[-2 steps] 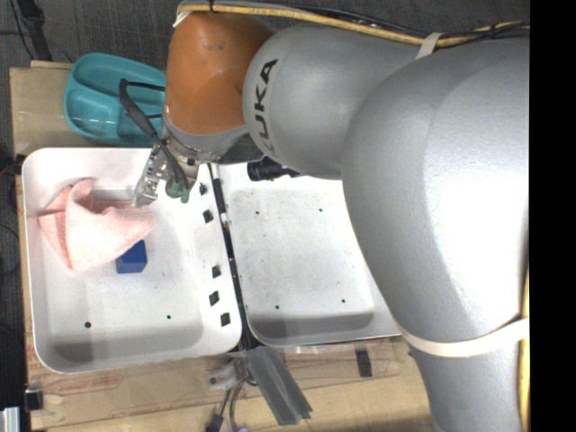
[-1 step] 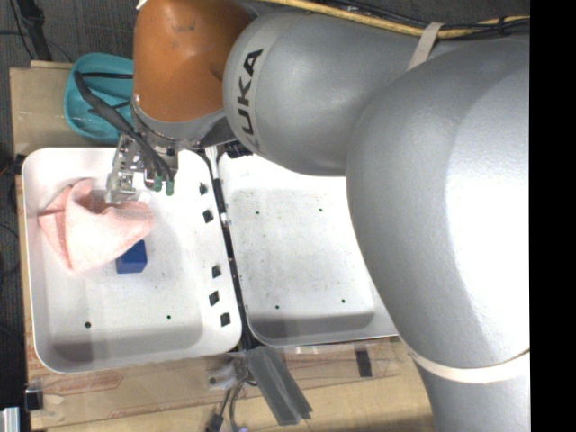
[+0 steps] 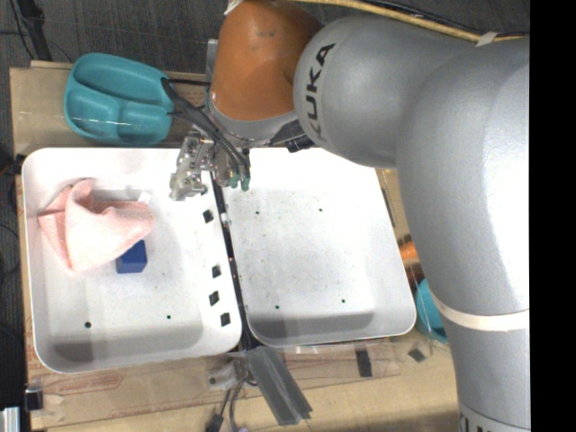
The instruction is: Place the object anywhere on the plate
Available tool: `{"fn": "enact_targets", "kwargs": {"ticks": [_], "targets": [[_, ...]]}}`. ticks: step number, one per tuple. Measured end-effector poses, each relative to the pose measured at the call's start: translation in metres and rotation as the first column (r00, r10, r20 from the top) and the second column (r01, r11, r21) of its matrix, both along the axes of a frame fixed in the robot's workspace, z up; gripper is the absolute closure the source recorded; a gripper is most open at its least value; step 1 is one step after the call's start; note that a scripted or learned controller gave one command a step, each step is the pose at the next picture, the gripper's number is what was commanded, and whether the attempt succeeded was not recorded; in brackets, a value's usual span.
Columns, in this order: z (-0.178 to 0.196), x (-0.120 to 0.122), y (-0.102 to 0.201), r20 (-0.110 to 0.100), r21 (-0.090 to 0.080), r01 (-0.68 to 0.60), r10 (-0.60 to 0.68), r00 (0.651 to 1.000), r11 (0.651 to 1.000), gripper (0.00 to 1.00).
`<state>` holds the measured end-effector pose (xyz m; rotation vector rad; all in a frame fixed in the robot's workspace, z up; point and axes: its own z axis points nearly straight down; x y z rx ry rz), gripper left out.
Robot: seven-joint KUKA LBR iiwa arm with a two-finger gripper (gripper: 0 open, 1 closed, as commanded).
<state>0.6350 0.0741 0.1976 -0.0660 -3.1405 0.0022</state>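
A small blue block (image 3: 132, 257) lies in the left bin (image 3: 54, 331), at the lower right edge of a pink plate (image 3: 90, 228). I cannot tell whether it rests on the plate or just beside it. My gripper (image 3: 205, 174) hangs over the far end of the divider between the two bins. It is up and to the right of the plate, well apart from the block. Nothing shows in it.
The right bin (image 3: 315, 268) has a speckled white floor. A teal plastic object (image 3: 117, 97) sits on the bench beyond the left bin's far edge. The big grey arm (image 3: 432, 151) with its orange band (image 3: 256, 52) covers the upper right of the view.
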Motion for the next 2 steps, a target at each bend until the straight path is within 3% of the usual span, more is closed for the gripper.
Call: {"fn": "enact_targets", "kwargs": {"ticks": [1, 2], "targets": [[0.000, -0.039, 0.054, -0.001, 0.000, 0.291, -0.291, 0.957, 0.957, 1.00], [-0.028, -0.025, 0.076, 0.001, 0.001, 0.271, -0.271, 0.962, 0.962, 1.00]]}}
